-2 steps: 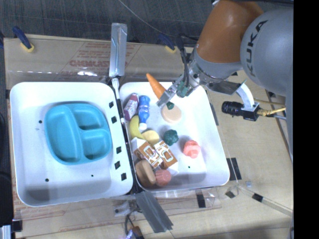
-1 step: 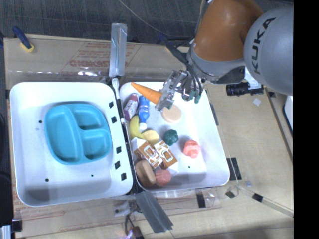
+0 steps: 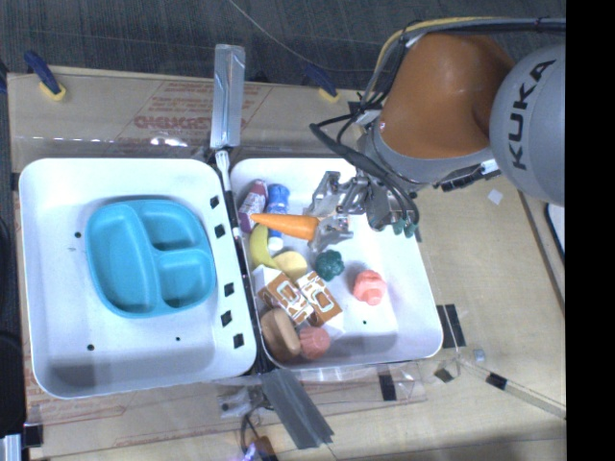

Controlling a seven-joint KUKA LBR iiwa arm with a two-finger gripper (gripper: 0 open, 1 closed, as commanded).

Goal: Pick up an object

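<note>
While the grey KUKA arm with its orange band (image 3: 452, 94) reaches in from the right, its metal two-finger gripper (image 3: 332, 209) hangs low over the upper middle of the right shallow white bin (image 3: 408, 301), just beside the blunt end of an orange plastic carrot (image 3: 285, 225). Whether the gripper is spread or closed cannot be told, and nothing is plainly seen between its parts. Both bins sit side by side on the pale wooden counter (image 3: 500, 296). Inside the left shallow white bin (image 3: 48, 257) lies a light blue plastic tray with compartments (image 3: 152, 255). Along the right bin's left wall the small things crowd together: a brown-and-white patterned packet (image 3: 306, 299) near the lower middle, a round brown bun-like piece (image 3: 279, 332) below it, a yellow banana-shaped toy (image 3: 260, 246) under the carrot, a pink round toy (image 3: 368, 286) lying apart toward the right, a dark green round toy (image 3: 330, 263) just below the gripper, and a small blue-and-white bottle (image 3: 277, 200) near the top wall.
</note>
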